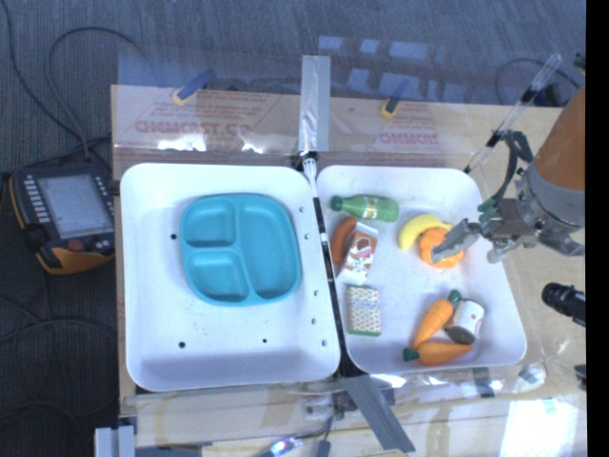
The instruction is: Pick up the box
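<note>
So the arm [561, 174] comes in from the right and hangs over the right bin [495, 284], and honestly the job looks like it hasn't started. The left bin [143, 331] just has the blue sectioned plate [238, 248] sitting in the middle of it. Everything else is piled in the right bin.

The gripper [455, 240] is over by the orange [443, 248] and the banana [421, 227], at the far right side of the bin. One finger points down toward the orange, but I can't tell how wide the fingers are spread or whether anything is pinched between them, it's too cluttered there.

The box [363, 310] is the small green patterned one lying flat near the left wall of the right bin, just below the little white carton [359, 254]. It's well apart from the gripper and nothing is touching it. So my guess is the whole pick is still left: get over to the box, come down, close, lift.

Smaller stuff: the green bottle [365, 207] is along the top, and two carrots [434, 334] and a small can [465, 320] are bunched at the lower right.
</note>
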`<state>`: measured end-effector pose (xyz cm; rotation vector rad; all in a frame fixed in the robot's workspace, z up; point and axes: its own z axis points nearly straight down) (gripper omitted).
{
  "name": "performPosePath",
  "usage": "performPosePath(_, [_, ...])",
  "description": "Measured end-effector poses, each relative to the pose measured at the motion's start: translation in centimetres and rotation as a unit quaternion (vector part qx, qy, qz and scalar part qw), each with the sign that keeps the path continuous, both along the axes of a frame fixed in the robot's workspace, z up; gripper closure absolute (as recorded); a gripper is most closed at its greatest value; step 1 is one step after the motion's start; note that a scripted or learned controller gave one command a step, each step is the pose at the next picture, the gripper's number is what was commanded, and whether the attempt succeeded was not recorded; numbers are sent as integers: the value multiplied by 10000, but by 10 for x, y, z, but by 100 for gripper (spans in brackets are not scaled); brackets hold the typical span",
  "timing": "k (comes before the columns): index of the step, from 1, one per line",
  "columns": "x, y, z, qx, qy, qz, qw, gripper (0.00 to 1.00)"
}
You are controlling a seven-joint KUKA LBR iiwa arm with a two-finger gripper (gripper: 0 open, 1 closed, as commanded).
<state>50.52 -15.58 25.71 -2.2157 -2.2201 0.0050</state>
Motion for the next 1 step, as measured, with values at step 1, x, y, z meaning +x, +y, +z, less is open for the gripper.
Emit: performPosePath(1, [1,1,6,8,24,8,10000,100])
